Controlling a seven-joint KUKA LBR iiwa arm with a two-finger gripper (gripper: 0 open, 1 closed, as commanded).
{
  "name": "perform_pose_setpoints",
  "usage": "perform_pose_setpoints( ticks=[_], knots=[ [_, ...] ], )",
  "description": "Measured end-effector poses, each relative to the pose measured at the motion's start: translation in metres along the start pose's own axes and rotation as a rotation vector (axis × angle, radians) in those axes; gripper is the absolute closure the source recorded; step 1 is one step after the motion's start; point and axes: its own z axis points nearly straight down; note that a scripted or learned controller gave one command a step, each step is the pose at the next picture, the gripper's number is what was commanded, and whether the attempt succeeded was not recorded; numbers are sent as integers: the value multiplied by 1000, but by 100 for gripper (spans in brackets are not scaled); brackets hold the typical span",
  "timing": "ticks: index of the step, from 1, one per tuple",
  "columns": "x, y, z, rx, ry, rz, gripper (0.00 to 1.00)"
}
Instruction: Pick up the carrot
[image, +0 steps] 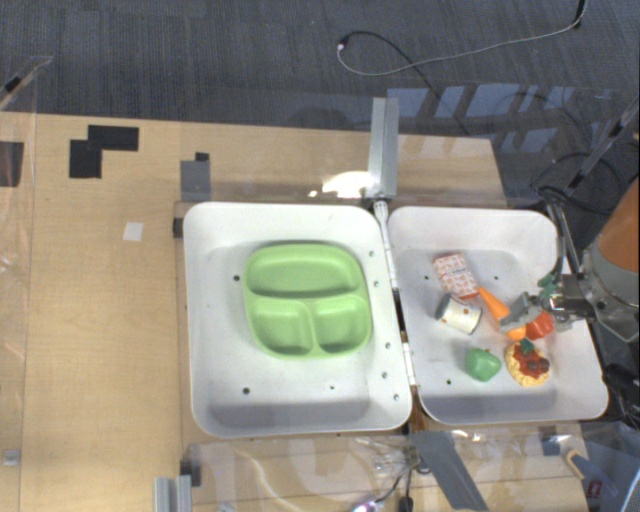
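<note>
Carrot (493, 303) in the right bin (500, 400), small and partly blurred, gripper (537, 303) at its 3 o'clock, finger state impossible to tell, arm cut off by the frame edge

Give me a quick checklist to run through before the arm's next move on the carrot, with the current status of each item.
1. Carrot located in the right bin: ok.
2. Gripper close to the carrot: ok, it sits just right of it.
3. Carrot between the fingers: cannot tell, the view is too small there.
4. Neighbours clear of the carrot: not ok, the white cup and the red-patterned box lie right beside its left end.
5. Other toys near the gripper: not ok, a small orange-red piece and the pizza-like toy crowd it.
6. Green divided tray out of the way in the left bin: ok.
</note>
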Motion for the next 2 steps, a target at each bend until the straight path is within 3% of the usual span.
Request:
perform_pose_setpoints(
  ticks=[1,2],
  knots=[
    [-27,63,-6,-3,0,109,0],
    [-40,83,111,-5,-1,19,0]
  ],
)
